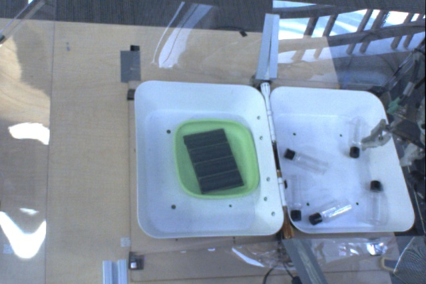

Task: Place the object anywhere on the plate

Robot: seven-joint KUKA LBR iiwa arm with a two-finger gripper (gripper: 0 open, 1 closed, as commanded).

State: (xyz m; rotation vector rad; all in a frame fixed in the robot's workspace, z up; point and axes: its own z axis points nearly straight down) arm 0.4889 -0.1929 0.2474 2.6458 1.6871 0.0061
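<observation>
While gripper [379, 133] state unclear, dark ridged object [213, 161] apparently flat on green plate [183, 143].

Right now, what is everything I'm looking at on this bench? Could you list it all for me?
Bins: two, white, side by side on the bench; left bin, right bin.
Plate: one, light green, in the middle of the left bin.
Ridged block: one, dark grey, lying on the plate, turned at a slant.
Vials: about five, clear with black caps, scattered in the right bin, for instance one near its left side and one near the front.
Metal post: one, grey, behind the gap between the bins.
Gripper: one, grey, over the right bin's right side.
</observation>
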